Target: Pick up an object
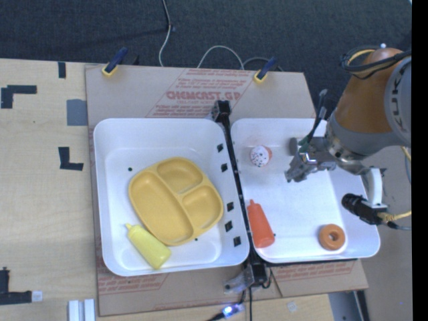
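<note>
Speckled ball (260,156) just left of pincer (296,166) (apart)

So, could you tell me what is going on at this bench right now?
The arm's gripper hangs over the right bin, holding nothing that shows. Near it lie a small white ball, an orange bottle and a donut. The left bin holds a yellow tray and a yellow bottle.

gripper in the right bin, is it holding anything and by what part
Nothing is held. The gripper hangs over bare floor of the right bin, apart from the spotted ball, the orange bottle and the donut.
</note>
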`<state>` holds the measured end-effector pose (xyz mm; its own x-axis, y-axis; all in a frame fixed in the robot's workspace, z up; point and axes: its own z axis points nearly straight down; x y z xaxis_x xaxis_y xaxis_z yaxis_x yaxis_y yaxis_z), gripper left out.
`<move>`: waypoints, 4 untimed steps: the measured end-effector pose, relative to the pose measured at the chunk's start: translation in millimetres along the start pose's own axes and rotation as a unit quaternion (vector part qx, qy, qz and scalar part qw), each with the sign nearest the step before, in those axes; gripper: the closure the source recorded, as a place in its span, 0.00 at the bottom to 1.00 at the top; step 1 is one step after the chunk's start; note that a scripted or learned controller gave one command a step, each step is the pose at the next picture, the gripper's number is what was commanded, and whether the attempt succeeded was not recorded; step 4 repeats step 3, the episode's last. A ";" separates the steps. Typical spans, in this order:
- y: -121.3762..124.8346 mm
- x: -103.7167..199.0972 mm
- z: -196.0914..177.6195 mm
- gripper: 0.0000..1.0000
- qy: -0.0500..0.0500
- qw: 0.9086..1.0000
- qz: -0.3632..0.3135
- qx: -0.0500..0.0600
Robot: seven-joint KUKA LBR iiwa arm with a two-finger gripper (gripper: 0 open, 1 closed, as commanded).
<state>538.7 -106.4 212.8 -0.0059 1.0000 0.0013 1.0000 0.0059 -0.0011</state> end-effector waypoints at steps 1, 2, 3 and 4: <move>16.8 49.0 -1.9 1.00 0.000 1.000 0.000 0.000; 20.6 101.9 7.4 1.00 0.000 1.000 0.000 0.001; 32.0 157.2 -6.0 1.00 0.000 1.000 -0.001 0.000; 32.0 157.2 -6.0 1.00 0.000 1.000 -0.001 0.000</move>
